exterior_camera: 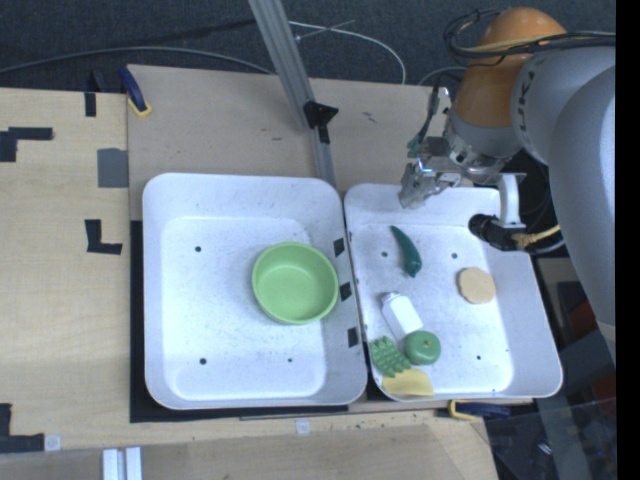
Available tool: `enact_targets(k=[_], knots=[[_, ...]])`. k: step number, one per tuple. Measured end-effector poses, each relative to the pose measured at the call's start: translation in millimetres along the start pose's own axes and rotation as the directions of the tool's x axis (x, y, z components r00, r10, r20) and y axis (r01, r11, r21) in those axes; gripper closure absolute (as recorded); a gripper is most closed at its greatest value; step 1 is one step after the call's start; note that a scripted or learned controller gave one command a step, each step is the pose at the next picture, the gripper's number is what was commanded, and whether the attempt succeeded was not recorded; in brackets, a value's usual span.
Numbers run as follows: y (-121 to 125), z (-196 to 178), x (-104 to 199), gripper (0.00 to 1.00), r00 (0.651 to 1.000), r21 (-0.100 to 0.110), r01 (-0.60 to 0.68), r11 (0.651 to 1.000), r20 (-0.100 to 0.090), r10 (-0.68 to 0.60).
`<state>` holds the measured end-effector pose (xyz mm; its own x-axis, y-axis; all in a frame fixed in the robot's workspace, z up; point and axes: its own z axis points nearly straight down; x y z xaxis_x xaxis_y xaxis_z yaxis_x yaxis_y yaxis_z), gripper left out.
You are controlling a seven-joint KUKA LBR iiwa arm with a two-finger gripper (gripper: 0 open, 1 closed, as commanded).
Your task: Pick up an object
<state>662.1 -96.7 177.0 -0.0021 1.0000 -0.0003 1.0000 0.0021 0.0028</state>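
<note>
The right bin (520, 368) holds a dark green pepper-shaped piece (406, 251), a tan round disc (477, 286), a small white bottle (402, 315), a green round knob-like piece (422, 348), a green ridged piece (385, 355) and a yellow piece (413, 383) at the front edge. A light green bowl (294, 283) sits in the left bin (180, 368). My gripper (417, 194) hangs over the back rim of the right bin, above and behind the pepper piece, with nothing visibly between its fingers.
A grey metal pole (290, 68) slants from the top down to the seam between the bins. Cables (350, 38) lie on the dark floor behind. The wooden bench (60, 318) extends to the left, marked with black tape pieces.
</note>
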Motion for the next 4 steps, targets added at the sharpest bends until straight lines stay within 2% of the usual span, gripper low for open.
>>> enact_targets(k=[2, 3, 4], knots=[[0.9, -77.0, 3.5, 1.00, 1.000, 0.000, 0.000, 1.000, 0.000, 0.000], [-13.5, -74.4, 49.0, 1.00, 1.000, 0.005, 0.003, 1.000, -0.001, -0.003], [-44.6, -72.6, 104.1, 1.00, 1.000, 0.006, 0.004, 1.000, -0.002, -0.004]])
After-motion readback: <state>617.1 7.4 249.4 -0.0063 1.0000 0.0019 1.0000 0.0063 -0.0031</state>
